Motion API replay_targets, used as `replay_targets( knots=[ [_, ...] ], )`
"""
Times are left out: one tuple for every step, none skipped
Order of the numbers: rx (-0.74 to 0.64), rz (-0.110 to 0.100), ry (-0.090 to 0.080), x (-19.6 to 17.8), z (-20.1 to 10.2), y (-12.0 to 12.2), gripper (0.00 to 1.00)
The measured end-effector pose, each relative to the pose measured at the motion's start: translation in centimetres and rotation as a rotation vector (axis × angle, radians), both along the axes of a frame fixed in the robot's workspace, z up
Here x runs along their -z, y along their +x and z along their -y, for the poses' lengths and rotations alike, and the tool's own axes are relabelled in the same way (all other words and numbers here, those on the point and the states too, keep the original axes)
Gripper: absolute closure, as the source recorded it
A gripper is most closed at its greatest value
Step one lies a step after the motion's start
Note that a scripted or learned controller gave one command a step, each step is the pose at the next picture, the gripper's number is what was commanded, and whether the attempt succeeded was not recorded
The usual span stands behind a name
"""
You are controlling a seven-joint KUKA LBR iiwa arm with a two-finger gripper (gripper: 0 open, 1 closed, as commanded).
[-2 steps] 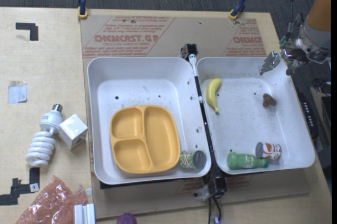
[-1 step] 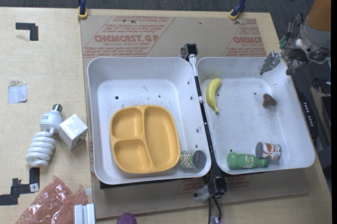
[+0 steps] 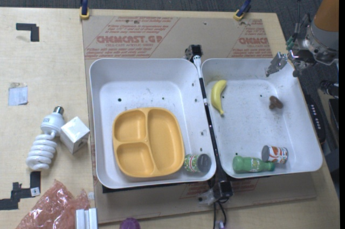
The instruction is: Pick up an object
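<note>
Left bin (image 3: 102,77): yellow divided plate (image 3: 147,141), small can (image 3: 196,163) at its right corner. Right bin (image 3: 302,109): banana (image 3: 218,95) near divider — green bottle (image 3: 252,164) and red-white can (image 3: 275,154) at front, brown lump (image 3: 275,103). Gripper (image 3: 280,63) above far right rim, holding nothing; finger state unclear.

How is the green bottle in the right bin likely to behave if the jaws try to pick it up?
The green bottle lies on its side, so its rounded body would probably roll under a sideways nudge. It looks like smooth plastic, likely light and somewhat slippery. The can seems to touch it, and the bin wall is close, which may crowd a grasp.
</note>
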State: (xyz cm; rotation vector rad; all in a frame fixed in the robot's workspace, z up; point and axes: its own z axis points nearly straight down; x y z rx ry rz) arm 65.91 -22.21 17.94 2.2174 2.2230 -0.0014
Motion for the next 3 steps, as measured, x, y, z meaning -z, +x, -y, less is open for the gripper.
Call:
replay_targets(
  knots=[
    [0.000, 0.000, 0.000, 0.00, 0.00, 0.00, 0.00],
    [0.000, 0.000, 0.000, 0.00, 0.00, 0.00, 0.00],
    [0.000, 0.000, 0.000, 0.00, 0.00, 0.00, 0.00]
  ],
)
